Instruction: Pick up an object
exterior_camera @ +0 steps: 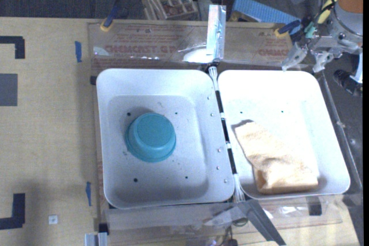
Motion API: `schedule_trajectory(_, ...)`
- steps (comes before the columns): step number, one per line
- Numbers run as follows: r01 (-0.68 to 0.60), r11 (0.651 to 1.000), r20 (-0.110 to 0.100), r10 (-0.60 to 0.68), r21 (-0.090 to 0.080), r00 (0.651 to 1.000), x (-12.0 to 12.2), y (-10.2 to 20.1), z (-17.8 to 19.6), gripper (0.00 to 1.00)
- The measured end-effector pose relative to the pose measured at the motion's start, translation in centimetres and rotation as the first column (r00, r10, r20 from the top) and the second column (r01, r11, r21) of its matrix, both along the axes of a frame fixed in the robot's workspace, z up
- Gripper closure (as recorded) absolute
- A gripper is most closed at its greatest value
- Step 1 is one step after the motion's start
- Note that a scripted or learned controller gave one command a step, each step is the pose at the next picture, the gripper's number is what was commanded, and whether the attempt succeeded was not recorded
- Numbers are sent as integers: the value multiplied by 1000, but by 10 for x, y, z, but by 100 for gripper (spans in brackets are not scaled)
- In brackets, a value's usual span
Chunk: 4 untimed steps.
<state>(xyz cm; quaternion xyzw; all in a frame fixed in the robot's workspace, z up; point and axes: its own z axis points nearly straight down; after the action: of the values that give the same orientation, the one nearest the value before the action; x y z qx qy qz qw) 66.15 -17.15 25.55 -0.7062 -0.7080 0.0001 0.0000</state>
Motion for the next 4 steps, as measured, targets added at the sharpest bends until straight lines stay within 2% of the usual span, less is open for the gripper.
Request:
schedule_trajectory(1,-3,1000,1,3,-1,1000,-70,-13,-133,0)
schedule_trajectory(2,101,995,4,-101,-2,995,-63,-27,-90,0)
schedule_trajectory(3,-25,1000,-1,25,1,1000,-114,-25,-70,0)
schedule_trajectory(4,75,997,-1,-75,1,997,-81,43,-154,0)
